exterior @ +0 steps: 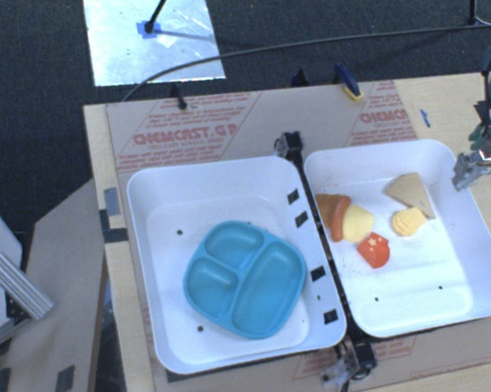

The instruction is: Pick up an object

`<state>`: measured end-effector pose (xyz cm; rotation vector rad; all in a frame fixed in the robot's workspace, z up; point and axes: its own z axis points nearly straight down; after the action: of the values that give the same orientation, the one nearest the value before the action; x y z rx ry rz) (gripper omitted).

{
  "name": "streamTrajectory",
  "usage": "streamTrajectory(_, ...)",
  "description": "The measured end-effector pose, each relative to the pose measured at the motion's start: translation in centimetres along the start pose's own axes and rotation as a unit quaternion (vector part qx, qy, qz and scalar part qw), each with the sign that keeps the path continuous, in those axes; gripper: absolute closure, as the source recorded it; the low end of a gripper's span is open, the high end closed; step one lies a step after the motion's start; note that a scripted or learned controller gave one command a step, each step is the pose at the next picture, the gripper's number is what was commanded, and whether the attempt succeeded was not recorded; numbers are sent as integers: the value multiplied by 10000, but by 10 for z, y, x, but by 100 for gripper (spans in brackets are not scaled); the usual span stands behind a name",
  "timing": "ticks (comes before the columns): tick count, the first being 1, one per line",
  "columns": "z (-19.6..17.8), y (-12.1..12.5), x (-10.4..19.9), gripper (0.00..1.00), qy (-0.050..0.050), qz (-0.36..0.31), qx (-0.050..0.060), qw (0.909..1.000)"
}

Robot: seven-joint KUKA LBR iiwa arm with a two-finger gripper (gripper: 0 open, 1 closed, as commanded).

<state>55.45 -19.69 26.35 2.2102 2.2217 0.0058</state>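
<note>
Hovering at the right bin's [477, 233] far right rim, our pincer [482, 157] is too blurred to judge. Toy foods cluster in that bin; the red piece [374, 250] looks light, rigid, slick; we'd pinch across its middle.

Both white bins [225, 177] look like smooth, slightly glossy plastic; the blue divided plate [244, 279] is matt plastic; the printed sheet [192, 122] beneath resembles cardboard; a shiny foil-like square [153, 33] lies upper left on rough dark carpet [11, 95]
</note>
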Motion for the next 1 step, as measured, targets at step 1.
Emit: streamTrajectory(1,7,3,60,100,22,-26,34,10000)
